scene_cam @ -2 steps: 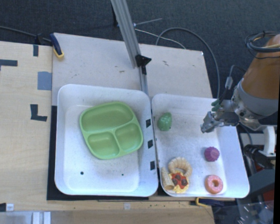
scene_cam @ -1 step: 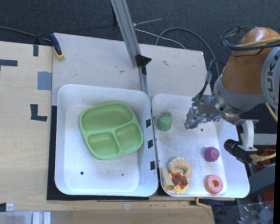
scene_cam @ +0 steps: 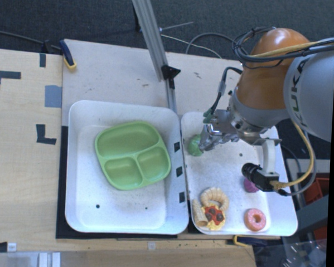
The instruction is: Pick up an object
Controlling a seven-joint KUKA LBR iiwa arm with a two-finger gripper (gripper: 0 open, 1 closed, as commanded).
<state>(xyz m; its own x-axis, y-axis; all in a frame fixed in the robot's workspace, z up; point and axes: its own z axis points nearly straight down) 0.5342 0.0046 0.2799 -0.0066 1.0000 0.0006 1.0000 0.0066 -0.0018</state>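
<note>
Small green object [scene_cam: 195,146] — rounded, pale (right bin [scene_cam: 232,161], left edge) — at the fingers [scene_cam: 204,139], grip unclear

The pale wooden surface [scene_cam: 21,150] carries two shallow white bins side by side, touching along their inner edges. The left bin [scene_cam: 73,209] sits near the centre; the right bin [scene_cam: 232,167] lies at three o'clock from it. A blue-and-yellow clamp [scene_cam: 68,54] rests at eleven o'clock, and grey tape patches [scene_cam: 53,95] at nine o'clock.
</note>
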